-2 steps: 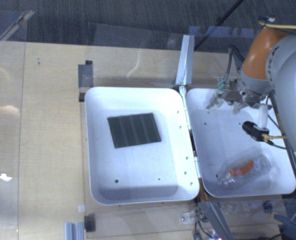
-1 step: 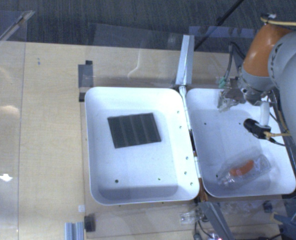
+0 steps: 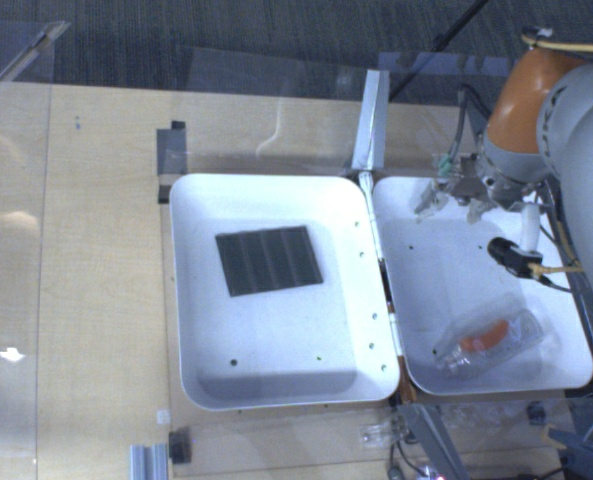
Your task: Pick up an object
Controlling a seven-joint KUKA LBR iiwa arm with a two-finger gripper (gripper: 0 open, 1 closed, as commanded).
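Camera view, looking down at a slant on a pale wooden table (image 3: 86, 298) bearing two shallow white bins side by side.

Item 1: left bin (image 3: 191, 358). White, rounded corners. Holds one dark grey ribbed rectangular mat (image 3: 269, 260), lying flat in the upper-left part of the bin, slightly turned, apart from every wall.

Item 2: right bin (image 3: 416, 268). White, touching or just beside the left bin along the shared middle edge. Holds one clear plastic bottle (image 3: 488, 339) with an orange patch inside or on it, lying on its side in the lower-right part of the bin, near the front wall.

Item 3: arm (image 3: 576, 138). Grey, with an orange band (image 3: 521, 93) above the wrist, reaching in from the right over the upper part of the right bin. Cables and a black connector (image 3: 511, 256) hang beside it, above the bin floor.

Item 4: tool (image 3: 451, 203). At the upper edge of the right bin, near its back wall. Two pale fingertips appear spread apart, with nothing seen between them. It stands well apart from the bottle, which lies toward the opposite, front side of the same bin.

Item 5: metal post (image 3: 369, 123). Upright strip at the back, between the two bins.

Item 6: clear panel (image 3: 16, 168). Glossy sheet over the table's left side, showing reflections.
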